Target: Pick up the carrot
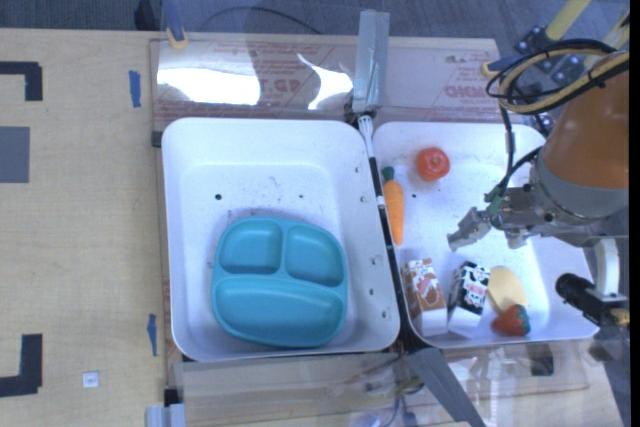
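On the pale wooden tabletop (70,215), we begin with the left shallow white plastic bin (190,155), where a turquoise three-compartment plastic tray (280,283) lies toward six o'clock, well apart from the task. Crossing the divider, we find the small orange toy carrot with a green top (394,206) lying lengthwise against the left wall of the right shallow white plastic bin (460,140), at nine o'clock; that tight spot probably leaves little room for a finger on the wall side. A red toy tomato (432,164) sits at twelve o'clock. The grey metal pincer (468,229) hovers centrally, near the carrot, holding nothing; we cannot tell its opening.
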`<state>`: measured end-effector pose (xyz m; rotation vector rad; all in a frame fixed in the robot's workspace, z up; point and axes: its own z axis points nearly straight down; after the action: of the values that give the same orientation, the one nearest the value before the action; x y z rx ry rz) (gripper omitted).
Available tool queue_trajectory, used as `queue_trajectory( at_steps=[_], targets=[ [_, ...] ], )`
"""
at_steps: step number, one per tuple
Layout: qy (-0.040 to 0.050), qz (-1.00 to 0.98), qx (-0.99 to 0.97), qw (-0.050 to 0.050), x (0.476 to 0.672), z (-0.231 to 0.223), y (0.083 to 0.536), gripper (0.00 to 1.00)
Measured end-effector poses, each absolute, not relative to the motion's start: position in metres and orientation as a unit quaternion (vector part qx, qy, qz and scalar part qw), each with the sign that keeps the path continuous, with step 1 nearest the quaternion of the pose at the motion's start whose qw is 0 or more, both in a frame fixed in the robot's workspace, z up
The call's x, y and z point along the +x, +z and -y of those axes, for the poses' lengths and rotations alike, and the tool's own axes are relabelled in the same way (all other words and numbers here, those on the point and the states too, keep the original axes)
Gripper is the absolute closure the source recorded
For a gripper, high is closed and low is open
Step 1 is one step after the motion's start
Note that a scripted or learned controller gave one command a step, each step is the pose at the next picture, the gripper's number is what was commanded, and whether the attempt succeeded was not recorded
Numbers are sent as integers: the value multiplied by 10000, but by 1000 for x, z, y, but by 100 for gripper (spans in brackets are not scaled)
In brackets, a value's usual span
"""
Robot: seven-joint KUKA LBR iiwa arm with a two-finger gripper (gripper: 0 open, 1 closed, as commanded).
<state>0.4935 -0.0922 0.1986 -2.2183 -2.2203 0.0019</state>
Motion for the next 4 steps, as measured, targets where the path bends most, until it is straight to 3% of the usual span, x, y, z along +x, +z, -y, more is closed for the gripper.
queue_trajectory(
  at_steps=[1, 2, 3, 4],
  targets=[
    [-16, 7465, -6653, -38, 491, 103, 105, 0],
    [-15, 7519, -6593, -34, 505, 163, 88, 0],
    [-13, 8547, -5191, -29, 546, 124, 177, 0],
    [-13, 9054, -4246, -37, 534, 100, 88, 0]
  ],
)
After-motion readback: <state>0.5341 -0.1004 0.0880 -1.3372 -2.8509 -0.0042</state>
